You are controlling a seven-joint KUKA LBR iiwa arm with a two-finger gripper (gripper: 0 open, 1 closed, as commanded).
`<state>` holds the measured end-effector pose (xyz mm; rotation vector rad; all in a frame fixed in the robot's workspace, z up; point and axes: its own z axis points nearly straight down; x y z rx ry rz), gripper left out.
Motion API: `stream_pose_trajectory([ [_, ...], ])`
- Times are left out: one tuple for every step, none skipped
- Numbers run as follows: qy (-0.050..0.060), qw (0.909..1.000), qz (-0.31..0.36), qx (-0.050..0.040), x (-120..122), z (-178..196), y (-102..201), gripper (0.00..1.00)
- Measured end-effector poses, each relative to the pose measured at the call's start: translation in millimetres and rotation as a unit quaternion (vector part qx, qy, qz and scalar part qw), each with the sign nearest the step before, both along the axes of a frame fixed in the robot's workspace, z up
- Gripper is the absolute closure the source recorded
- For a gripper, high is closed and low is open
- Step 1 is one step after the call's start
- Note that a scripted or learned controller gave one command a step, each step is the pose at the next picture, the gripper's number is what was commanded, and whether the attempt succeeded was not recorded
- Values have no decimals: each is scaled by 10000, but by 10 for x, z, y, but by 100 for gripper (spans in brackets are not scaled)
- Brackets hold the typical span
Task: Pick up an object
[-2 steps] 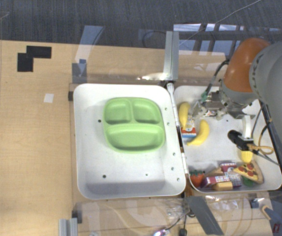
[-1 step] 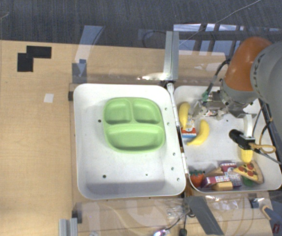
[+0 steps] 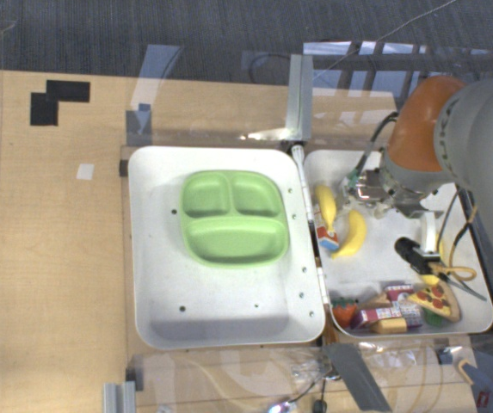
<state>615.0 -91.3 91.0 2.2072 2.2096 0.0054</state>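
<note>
The right bin [image 3: 375, 265] holds toy food. One yellow banana [image 3: 324, 203] lies by the bin's left wall, and a second banana [image 3: 354, 233] lies just right of it. A small red, white and blue piece [image 3: 329, 236] sits between them. My gripper [image 3: 360, 188] hangs over the back of this bin, just right of the first banana and above the second. I see nothing held in it.
Along the right bin's front edge lie a pizza slice [image 3: 435, 298], a red piece [image 3: 342, 315], a dark packet [image 3: 382, 315] and a yellow block [image 3: 391, 324]. The left bin [image 3: 156, 299] carries a green divided plate [image 3: 231, 216]. A metal divider [image 3: 309, 231] separates the bins.
</note>
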Motion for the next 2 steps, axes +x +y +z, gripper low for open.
stream_pose_trajectory([
  [-27, 10000, 23, 41, 26, 119, 55, 100],
  [41, 9987, -507, 60, 214, 1170, 522, 100],
])
